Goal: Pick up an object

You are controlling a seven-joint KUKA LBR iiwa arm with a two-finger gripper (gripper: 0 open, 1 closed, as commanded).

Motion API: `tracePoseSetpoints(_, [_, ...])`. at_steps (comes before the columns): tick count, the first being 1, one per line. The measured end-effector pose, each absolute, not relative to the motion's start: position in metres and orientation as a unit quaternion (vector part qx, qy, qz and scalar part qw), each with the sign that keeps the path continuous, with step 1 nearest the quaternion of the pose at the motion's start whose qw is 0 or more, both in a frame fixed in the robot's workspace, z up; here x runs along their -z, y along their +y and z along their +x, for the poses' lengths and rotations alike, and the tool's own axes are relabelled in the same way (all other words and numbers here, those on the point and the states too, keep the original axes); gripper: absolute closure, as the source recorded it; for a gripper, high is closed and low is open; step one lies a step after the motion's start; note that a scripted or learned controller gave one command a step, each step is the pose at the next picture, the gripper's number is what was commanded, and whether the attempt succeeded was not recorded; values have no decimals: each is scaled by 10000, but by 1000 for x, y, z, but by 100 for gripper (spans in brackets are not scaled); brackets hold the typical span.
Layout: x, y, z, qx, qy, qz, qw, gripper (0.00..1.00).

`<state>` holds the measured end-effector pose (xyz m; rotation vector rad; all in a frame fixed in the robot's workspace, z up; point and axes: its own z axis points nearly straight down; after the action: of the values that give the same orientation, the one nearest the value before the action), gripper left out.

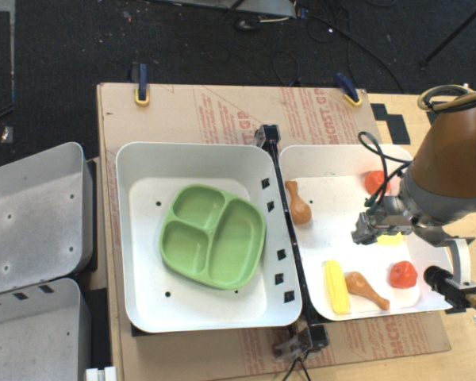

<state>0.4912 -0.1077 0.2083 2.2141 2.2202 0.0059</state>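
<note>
The right bin [325, 161] holds several toy foods. A brown drumstick [298, 204] lies near its left wall. An orange-red piece [374, 182] sits toward the back right. Along the front lie a yellow corn cob [335, 286], a second drumstick [366, 288] and a red tomato [403, 274]. My gripper [368, 230] hangs low over the middle of this bin, pointing down. A small yellow piece [392, 240] peeks out just to its right, partly hidden by the wrist. The gripper's tips are dark and hard to make out.
A green three-compartment plate [213, 235] lies in the left bin [143, 173]. A black divider [283, 213] runs between the bins. Two grey-white trays [32, 213] stand off the bench at the left. Clamps [142, 86] hold the board's far edge.
</note>
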Motion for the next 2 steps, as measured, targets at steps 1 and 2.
tracePoseSetpoints(1, [-253, -108, 493, -15, 7081, 7061, 25, 100])
tracePoseSetpoints(2, [-239, -55, 491, -3, 7098, 7044, -10, 100])
